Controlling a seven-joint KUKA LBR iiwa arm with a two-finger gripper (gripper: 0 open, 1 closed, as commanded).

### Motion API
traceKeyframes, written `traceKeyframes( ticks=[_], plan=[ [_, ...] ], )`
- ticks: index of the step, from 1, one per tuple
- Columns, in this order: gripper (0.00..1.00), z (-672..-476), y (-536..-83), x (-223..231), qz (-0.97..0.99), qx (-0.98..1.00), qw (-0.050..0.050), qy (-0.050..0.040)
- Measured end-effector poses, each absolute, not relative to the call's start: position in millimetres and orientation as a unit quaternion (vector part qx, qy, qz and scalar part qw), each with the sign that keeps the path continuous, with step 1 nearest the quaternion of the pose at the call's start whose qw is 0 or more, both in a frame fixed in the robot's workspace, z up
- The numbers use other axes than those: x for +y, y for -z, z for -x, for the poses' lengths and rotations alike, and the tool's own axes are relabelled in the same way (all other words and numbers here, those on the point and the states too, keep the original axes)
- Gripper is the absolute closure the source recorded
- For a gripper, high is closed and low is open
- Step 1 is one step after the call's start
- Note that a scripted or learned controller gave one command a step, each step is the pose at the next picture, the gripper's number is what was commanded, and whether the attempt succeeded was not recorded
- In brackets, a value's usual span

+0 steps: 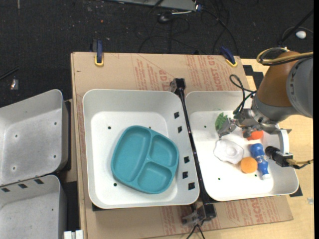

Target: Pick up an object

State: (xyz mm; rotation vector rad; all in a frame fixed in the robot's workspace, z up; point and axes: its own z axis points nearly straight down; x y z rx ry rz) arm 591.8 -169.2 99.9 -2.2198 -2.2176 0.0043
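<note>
The gripper (pixel 234 125) is low in the right bin (pixel 209 188), near its far edge. Whether the fingers are released or clenched cannot be told. The cluster lies just toward the table's near right corner: white object (pixel 229 151), orange ball (pixel 248 165), blue bottle (pixel 259 159), long axis running near-far.

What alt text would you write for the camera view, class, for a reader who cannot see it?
A grey and orange robot arm reaches from the right into the right bin, above a green item, a white object, an orange ball and a blue and white tube. The left bin holds a teal divided tray.
</note>
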Motion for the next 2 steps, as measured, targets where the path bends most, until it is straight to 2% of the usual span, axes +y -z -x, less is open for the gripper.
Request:
traceKeyframes(
  ticks=[1,2],
  plan=[
    [1.00,-593.5,-114.1,-169.2,0.707,-0.707,-0.001,0.0003],
    [1.00,-595.1,-157.6,-164.5,0.706,-0.708,-0.002,0.0011]
  ],
)
